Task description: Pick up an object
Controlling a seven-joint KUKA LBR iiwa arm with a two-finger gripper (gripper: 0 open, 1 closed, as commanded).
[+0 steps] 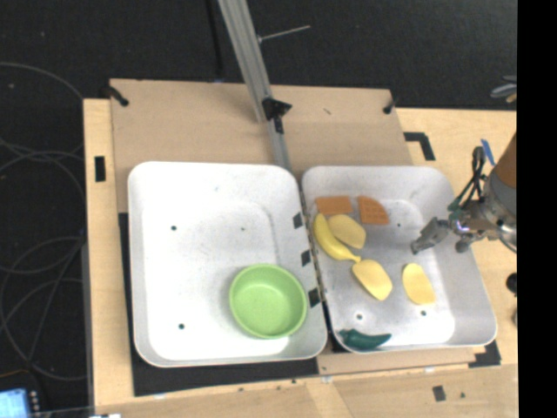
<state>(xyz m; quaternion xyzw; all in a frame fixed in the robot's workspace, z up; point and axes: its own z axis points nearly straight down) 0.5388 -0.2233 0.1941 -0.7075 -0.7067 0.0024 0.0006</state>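
The right bin (452, 320) holds two orange flat pieces (333, 205) (372, 211) at its back. In front of them lie a yellow banana (329, 239), a yellow lump (348, 230) and two yellow oval pieces (372, 279) (419, 284). A dark green piece (364, 340) lies at the front edge. My gripper (442, 235) hovers at the bin's right side, above and right of the ovals, with its two fingers spread apart and nothing between them. The left bin (174, 207) holds a green bowl (267, 300) at its front right.
A slanted metal pole (252, 59) rises behind the bins. The bins sit on a wooden bench (218, 120) with black cables to the left. The left bin's back and left parts are bare white floor.
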